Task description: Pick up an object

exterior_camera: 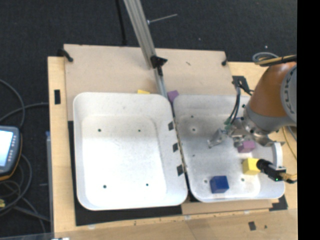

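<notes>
Reaching low into the right-hand shallow white bin (200,109), the metal two-finger gripper (217,140) sits over bare floor, so nothing looks caught. I cannot tell whether it is spread or closed. A small purple block (246,145) lies just beside it, likely its target, and a blue plastic cube (219,184) rests loose near the front wall.

Silver aluminium rail (140,26) slants in from the top, with a black clamp (158,62) on it over the tan bench (110,69). Far left, a screen pendant (7,151) sits on dark carpet (50,14), with black cables (31,106) looping nearby.
</notes>
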Robot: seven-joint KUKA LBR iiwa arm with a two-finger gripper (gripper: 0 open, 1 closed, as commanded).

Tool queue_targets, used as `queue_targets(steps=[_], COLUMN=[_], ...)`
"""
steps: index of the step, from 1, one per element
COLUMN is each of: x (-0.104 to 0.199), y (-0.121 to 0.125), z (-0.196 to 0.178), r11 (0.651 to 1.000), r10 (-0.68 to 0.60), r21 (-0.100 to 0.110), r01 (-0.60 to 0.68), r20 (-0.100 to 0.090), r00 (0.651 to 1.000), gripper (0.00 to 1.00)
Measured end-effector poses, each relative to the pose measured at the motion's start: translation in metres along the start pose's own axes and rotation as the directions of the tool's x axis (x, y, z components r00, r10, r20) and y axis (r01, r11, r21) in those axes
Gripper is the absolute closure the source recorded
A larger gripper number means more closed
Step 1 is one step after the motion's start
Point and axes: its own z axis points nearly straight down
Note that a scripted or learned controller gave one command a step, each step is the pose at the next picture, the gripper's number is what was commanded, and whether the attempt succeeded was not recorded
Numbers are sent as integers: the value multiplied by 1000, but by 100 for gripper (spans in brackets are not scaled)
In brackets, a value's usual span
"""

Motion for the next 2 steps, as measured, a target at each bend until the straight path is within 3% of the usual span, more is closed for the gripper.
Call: queue_targets(steps=[1, 2], x=[-8, -50], y=[22, 86], z=[41, 42], r11=[1000, 1000], r10=[-1, 0], r21=[-10, 17], r01=[1, 0], r20=[4, -10], r00=[1000, 1000], gripper=[0, 0])
